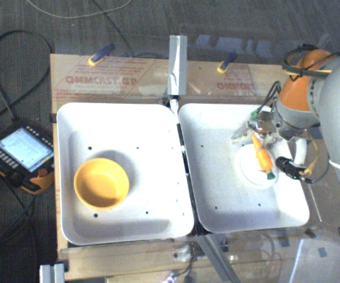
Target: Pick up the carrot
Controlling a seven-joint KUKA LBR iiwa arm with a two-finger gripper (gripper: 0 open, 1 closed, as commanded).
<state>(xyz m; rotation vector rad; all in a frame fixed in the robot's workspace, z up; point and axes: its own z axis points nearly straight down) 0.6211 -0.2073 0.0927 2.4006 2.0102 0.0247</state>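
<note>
We count one carrot [262,155], lying aslant over one white plate [249,171] in the right of two white bins [217,205], and one yellow bowl [101,183] in the left bin [75,117]. The pincer [258,130] hangs at the carrot's upper end, its opening unclear to us, so we cannot tell whether it grips. The table [117,75] is brown board; a handheld controller [18,152] and cables lie on dark carpet.

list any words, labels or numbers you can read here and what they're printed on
"CHEMCAST GP", roughly: faint red print on the clear protective sheet behind the left bin; the last letters are uncertain.
A second red print on the sheet behind the right bin, near: too faint to read.
Handheld pendant screen at the left: lit, text too small to read.
No readable text on the yellow bowl or carrot.
</note>
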